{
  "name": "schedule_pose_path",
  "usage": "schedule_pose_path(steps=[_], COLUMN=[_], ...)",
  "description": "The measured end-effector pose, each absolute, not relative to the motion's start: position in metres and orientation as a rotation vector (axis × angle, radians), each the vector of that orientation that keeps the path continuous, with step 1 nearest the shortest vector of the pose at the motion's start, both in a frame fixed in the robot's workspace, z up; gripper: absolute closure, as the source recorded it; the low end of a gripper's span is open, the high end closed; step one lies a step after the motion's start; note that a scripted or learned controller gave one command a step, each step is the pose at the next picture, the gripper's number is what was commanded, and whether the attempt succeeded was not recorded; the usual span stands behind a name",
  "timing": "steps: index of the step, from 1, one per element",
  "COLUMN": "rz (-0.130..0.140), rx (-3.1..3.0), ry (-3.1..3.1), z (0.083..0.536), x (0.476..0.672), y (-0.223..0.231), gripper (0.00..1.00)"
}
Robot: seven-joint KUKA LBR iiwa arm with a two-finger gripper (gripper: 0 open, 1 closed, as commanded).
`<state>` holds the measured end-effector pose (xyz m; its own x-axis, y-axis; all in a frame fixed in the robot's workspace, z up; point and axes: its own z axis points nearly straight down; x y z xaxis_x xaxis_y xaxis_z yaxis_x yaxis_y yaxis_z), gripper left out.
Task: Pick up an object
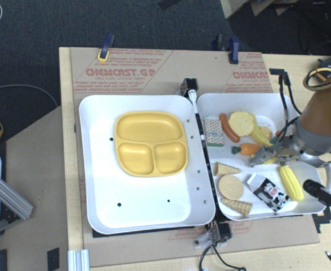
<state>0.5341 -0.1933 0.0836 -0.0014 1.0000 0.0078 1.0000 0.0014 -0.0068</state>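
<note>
Toward the left bin's [92, 168] middle: one yellow divided tray [151, 141]. Right bin [210, 103], left to right: checkered packet [213, 132], sausage [229, 127], two cones [226, 169], round cracker [231, 187], carrot [246, 149], corn cob [291, 182] near the right rim. Gripper [265, 156] low beside the carrot, perhaps touching it; finger state cannot be told.
</note>
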Motion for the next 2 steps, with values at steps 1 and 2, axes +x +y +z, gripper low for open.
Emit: schedule_pose_path(steps=[1, 2], rz=[-0.001, -0.004], rx=[-2.219, -2.227], ry=[-2.219, -2.227], z=[0.095, 0.158], x=[0.535, 0.534], y=[-0.195, -0.200], gripper=[1.00, 1.00])
